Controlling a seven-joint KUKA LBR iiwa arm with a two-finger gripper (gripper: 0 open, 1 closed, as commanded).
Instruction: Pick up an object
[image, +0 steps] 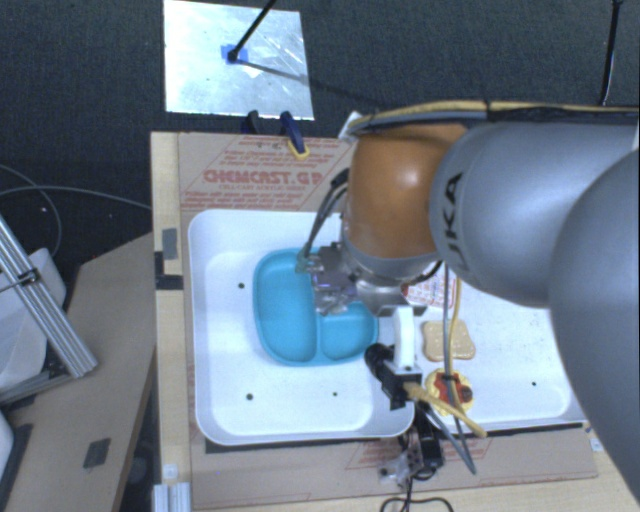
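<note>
A blue two-compartment dish (290, 315) lies in the left white bin (225, 400). My gripper (335, 297) hangs under the orange-banded wrist (395, 200), low over the dish's right side near the wall between the bins. The wrist hides its tip. In the right bin (520, 400), a tan cracker-like piece (447, 340) lies beside the arm. A white packet with red print (430, 293) peeks out from under the wrist.
Cardboard with red lettering (262, 172) lies under the bins at the back, held by a blue clamp (293, 133). A shiny sheet (238, 55) lies beyond it. A metal frame (40, 300) stands at the left. The grey arm covers most of the right bin.
</note>
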